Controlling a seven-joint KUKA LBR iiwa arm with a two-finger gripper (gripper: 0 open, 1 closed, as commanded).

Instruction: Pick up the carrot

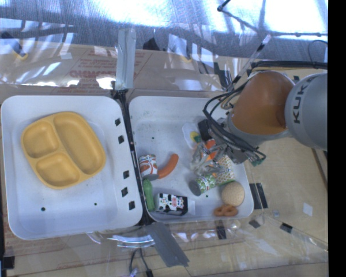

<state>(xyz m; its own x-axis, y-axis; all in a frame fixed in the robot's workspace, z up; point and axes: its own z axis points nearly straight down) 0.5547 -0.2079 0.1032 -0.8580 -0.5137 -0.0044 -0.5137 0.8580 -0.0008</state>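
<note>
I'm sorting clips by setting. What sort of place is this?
Probably a robotics lab pick-and-place bench: a grey arm reaches over two white bins, one holding a yellow divided plate, the other toy food like a sausage.

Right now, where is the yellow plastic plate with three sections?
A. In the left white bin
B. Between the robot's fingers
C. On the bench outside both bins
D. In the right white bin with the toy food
A. The yellow plastic plate with three sections lies flat in the left white bin, apart from the toy food, which sits in the right white bin where the grey arm reaches in.
</note>
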